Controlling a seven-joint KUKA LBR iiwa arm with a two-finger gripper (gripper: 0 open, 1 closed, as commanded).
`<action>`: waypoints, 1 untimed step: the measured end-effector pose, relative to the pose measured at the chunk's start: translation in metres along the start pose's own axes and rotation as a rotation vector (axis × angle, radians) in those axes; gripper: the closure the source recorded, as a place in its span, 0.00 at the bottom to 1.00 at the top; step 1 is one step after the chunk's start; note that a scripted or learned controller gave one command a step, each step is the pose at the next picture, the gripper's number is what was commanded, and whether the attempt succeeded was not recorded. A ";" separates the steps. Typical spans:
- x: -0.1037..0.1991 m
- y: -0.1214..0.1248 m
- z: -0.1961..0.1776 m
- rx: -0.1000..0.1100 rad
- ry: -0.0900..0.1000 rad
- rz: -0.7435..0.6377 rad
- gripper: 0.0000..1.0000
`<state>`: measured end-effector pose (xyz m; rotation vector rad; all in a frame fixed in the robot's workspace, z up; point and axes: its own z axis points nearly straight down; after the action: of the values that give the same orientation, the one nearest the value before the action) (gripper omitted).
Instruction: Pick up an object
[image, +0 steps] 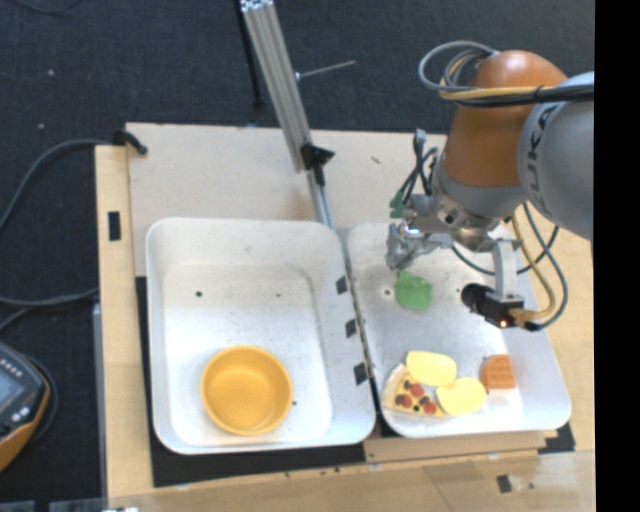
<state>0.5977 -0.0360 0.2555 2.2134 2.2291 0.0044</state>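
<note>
Hovering: gripper over right bin, just above green lump, likely lining up pick. Fingers' state: cannot tell. Lump lies apart from yellow pieces and orange block, easy reach. Bowl in left bin.

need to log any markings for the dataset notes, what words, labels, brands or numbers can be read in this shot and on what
None: no word, brand, number or sign can be read in this view.
Round yellow plastic bowl in the left white bin: plain, no print.
Green lumpy object, orange block and pale yellow pieces in the right white bin: no labels.
Dark device with orange edge at far left: any marking too small and blurred to read.
</note>
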 end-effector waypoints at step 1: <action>0.051 -0.013 0.002 0.002 0.000 0.000 1.00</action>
<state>0.5843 0.0152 0.2539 2.2149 2.2295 0.0030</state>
